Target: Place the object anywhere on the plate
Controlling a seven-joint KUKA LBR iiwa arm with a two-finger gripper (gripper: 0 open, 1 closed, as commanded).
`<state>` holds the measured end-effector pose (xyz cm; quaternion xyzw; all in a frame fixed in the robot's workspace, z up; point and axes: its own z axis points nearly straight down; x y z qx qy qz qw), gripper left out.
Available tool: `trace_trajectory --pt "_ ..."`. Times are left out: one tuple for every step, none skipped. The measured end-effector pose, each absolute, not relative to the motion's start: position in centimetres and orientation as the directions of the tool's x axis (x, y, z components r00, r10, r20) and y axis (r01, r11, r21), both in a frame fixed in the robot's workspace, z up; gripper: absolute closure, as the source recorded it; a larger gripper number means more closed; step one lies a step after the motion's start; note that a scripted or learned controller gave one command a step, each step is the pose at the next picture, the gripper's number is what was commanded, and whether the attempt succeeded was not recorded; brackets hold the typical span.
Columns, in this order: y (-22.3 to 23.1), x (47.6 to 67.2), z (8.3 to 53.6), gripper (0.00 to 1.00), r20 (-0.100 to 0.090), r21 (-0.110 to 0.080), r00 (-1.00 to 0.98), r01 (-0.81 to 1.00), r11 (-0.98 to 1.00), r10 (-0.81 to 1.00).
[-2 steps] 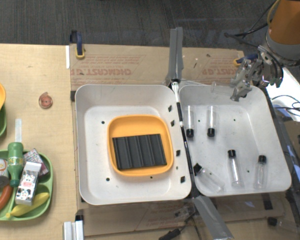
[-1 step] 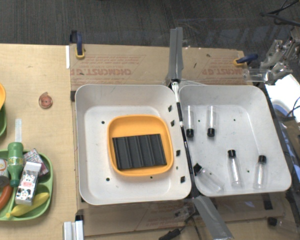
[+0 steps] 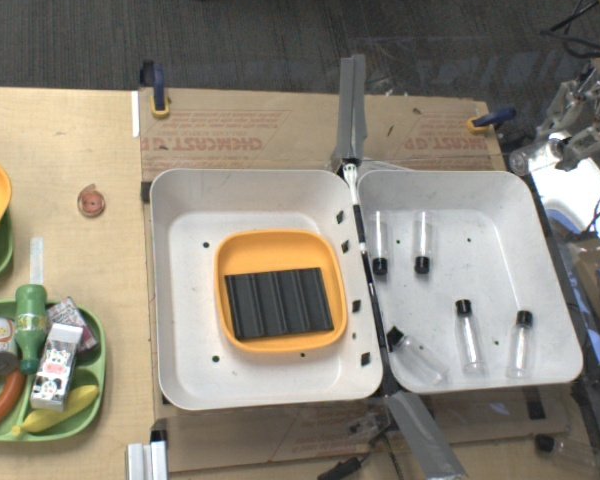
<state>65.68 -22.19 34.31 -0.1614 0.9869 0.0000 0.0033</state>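
1. In the camera view I see 2 white bins side by side on a cardboard sheet point(image 3: 280, 133); the left bin point(image 3: 180, 298) holds the orange plate point(image 3: 278, 250).
2. A black ribbed block point(image 3: 279, 302) lies flat on the plate, inside its rim and towards the near side.
3. The right bin point(image 3: 500, 203) holds 5 clear vials with black caps.
4. 2 of them, vial 1 point(image 3: 379, 240) and vial 2 point(image 3: 421, 240), lie near the far-left part of this bin, almost parallel, caps towards me.
5. Vial 3 point(image 3: 468, 336) and vial 4 point(image 3: 520, 340) lie near the front wall, caps away from me.
6. Vial 5 point(image 3: 417, 355) lies tilted in the front-left corner.
7. At the upper right, outside the right bin, I see grey and white parts of the gripper point(image 3: 570, 133); they are blurred, so I cannot tell its state, and I see nothing held there.
8. On the wooden bench to the left stands a green tray point(image 3: 90, 393) with toy food.
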Motion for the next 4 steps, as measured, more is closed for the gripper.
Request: trace_trajectory --pt "-22.18 66.01 44.24 1.00 -0.006 -0.002 -0.846 -0.533 0.846 -0.533" --pt "-22.19 66.01 44.23 0.00 -0.006 -0.002 -0.846 -0.533 0.846 -0.533" --pt "-22.16 66.01 44.28 0.00 -0.006 -0.004 -0.669 -0.743 0.669 -0.743" --pt "-22.14 66.01 44.25 0.00 -0.005 -0.005 -0.389 -0.921 0.389 -0.921"
